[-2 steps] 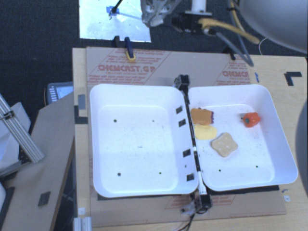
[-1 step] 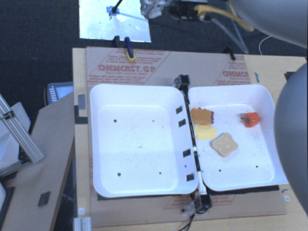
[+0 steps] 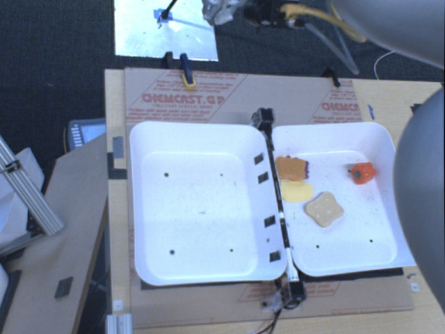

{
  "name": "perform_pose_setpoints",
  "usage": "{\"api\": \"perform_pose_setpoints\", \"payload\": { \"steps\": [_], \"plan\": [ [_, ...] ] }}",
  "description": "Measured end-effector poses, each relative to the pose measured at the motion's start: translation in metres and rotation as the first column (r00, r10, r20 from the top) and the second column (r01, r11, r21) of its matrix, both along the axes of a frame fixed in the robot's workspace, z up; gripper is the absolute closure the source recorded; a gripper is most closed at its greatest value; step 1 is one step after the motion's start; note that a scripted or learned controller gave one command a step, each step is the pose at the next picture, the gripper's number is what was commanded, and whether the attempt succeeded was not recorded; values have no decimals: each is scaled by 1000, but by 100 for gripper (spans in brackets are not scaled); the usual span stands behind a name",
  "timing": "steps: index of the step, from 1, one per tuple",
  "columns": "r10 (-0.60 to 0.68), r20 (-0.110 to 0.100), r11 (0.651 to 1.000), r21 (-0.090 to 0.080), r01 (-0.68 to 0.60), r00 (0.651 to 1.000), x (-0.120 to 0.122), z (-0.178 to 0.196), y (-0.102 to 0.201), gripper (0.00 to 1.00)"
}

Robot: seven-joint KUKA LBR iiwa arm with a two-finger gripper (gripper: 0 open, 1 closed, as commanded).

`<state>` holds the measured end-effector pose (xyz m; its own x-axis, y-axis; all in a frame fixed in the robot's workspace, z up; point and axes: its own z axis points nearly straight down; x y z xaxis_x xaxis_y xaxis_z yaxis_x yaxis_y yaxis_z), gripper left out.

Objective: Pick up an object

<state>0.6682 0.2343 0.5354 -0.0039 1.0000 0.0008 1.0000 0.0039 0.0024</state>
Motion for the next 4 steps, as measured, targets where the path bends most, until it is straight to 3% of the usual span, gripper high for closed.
{"api": "perform_pose_setpoints", "payload": {
  "steps": [1, 2, 3, 4],
  "plan": [
    [2, 0, 1000, 0, -2, 1000, 0, 0, 0, 0],
    [6, 2, 1000, 1, -6, 1000, 0, 12, 1, 100],
    [6, 2, 1000, 1, -6, 1000, 0, 11, 1, 0],
    [10, 4, 1000, 2, -10, 1000, 0, 23, 1, 100]
  ]
}}
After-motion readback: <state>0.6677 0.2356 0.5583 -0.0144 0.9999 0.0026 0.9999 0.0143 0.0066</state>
